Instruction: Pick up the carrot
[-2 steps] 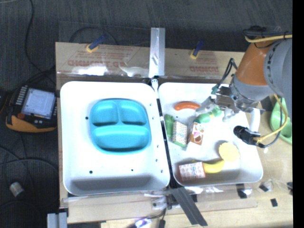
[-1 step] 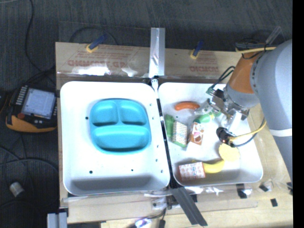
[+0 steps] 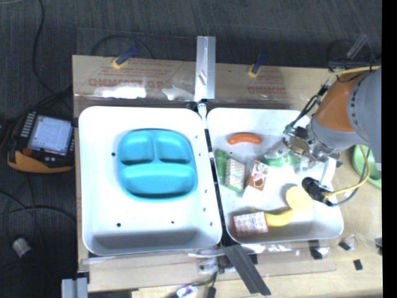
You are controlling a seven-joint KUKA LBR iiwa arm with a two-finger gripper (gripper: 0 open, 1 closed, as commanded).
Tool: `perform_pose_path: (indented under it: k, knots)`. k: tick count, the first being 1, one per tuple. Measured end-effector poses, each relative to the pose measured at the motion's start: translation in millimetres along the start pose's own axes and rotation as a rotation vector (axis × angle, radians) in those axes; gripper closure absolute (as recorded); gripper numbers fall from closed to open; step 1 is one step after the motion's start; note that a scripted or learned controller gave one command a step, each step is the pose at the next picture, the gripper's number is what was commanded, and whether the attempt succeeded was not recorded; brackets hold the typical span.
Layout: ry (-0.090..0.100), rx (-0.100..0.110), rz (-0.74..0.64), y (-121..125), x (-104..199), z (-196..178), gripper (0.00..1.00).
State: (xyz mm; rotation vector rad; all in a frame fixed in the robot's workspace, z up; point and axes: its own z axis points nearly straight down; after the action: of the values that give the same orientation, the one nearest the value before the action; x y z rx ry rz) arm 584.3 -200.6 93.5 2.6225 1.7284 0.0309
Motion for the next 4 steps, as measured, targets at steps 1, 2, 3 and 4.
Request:
perform_pose_path:
  k: [1, 2, 3, 4]
  knots:
    - [-0.016, 0.002, -0.164, 14.5, 61.9, 5.1, 0.0]
    - [-0.023, 0.01, 0.328, 17.6, 13.6, -114.8, 0.0]
    - [-0.023, 0.01, 0.328, 17.5, 13.7, -114.7, 0.0]
    - [-0.024, 0.01, 0.676, -34.9, -33.6, -50.9, 0.0]
